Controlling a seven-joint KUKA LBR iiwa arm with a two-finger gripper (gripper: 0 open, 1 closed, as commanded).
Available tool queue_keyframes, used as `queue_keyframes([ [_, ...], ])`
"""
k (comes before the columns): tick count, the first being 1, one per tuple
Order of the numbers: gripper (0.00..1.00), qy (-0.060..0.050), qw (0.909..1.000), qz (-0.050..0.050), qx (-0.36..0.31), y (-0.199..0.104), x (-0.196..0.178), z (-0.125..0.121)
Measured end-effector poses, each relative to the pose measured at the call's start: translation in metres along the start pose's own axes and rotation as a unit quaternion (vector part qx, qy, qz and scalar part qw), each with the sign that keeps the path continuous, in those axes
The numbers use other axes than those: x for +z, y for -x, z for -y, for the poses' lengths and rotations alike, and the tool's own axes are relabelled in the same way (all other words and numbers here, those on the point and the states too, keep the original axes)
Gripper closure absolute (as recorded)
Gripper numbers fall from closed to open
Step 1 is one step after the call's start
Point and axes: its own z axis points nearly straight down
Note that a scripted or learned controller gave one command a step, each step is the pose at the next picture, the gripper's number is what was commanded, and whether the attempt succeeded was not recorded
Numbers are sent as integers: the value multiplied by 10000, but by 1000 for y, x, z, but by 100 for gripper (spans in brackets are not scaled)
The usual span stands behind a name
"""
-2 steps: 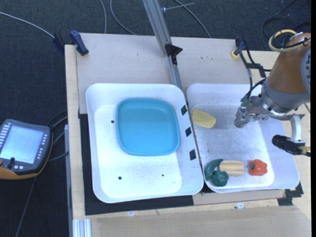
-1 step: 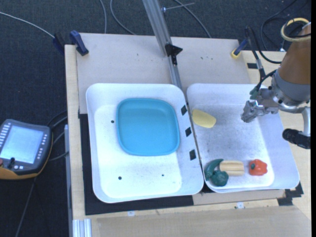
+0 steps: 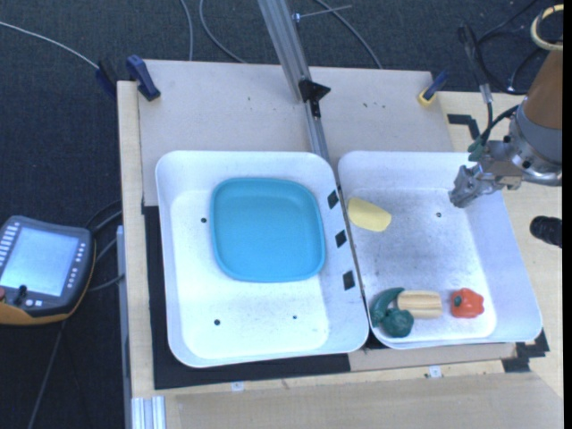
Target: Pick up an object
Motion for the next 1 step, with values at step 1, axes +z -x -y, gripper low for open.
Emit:
queue_keyframes([
  [1, 100, -11, 10000, -9, -24, -59, -4, -17],
])
